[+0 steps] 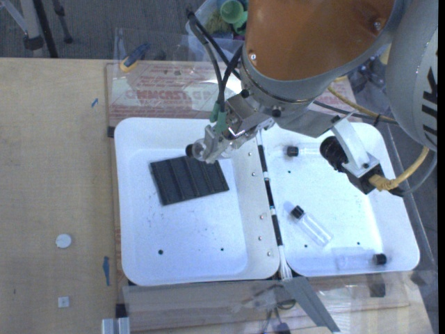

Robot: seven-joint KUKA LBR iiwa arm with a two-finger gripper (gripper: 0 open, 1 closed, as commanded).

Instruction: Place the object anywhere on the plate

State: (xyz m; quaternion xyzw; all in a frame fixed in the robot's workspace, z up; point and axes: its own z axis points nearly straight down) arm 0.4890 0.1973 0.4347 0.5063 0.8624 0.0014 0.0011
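Note:
A dark ribbed rectangular plate [189, 180] lies flat in the left bin [139, 242], slightly rotated. My gripper [204, 150] hangs over the plate's far right corner, under the big orange-banded wrist, which hides much of it. I cannot make out anything held at its tip. A clear vial with a black cap [306, 223] lies in the right bin [396, 235]. Another clear vial with a black cap [363, 259] rests near that bin's front edge. A small black piece [292, 150] sits at the back of the right bin.
A black and white device [350, 156] with a yellow cable reaches over the right bin's far right part. A ridge with screws [270, 207] divides the bins. Printed plastic sheeting [167, 92] lies behind the left bin; wooden bench to the left.

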